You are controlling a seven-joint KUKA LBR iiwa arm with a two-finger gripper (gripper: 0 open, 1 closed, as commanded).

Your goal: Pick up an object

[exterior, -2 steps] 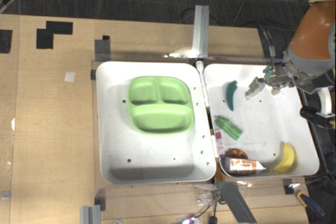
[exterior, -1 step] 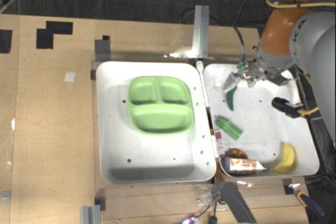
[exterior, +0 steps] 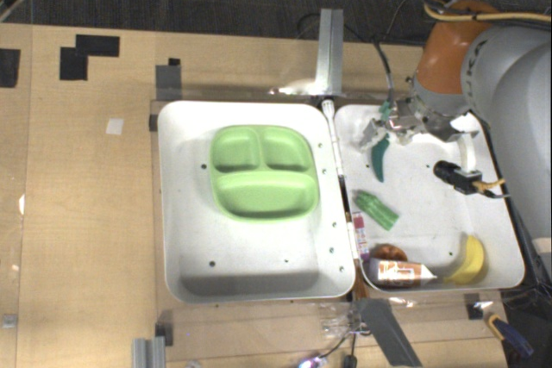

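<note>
My gripper (exterior: 390,127) is low over the back left part of the right bin (exterior: 509,271). A slim teal object (exterior: 379,161) lies or hangs just below it, its upper end touching the gripper. Whether it is gripped cannot be made out. Nearer the front lies a green bottle-shaped object (exterior: 376,209). A yellow banana (exterior: 468,259) rests in the front right corner. A brown and orange packet (exterior: 398,270) sits along the front wall. A thin pink item (exterior: 358,228) lies against the left wall.
The left bin (exterior: 185,271) holds a green divided plate (exterior: 261,171) in its back half. A metal post (exterior: 330,56) stands behind the wall between the two bins. The grey arm (exterior: 509,73) with its orange band comes in over the right bin's back right corner.
</note>
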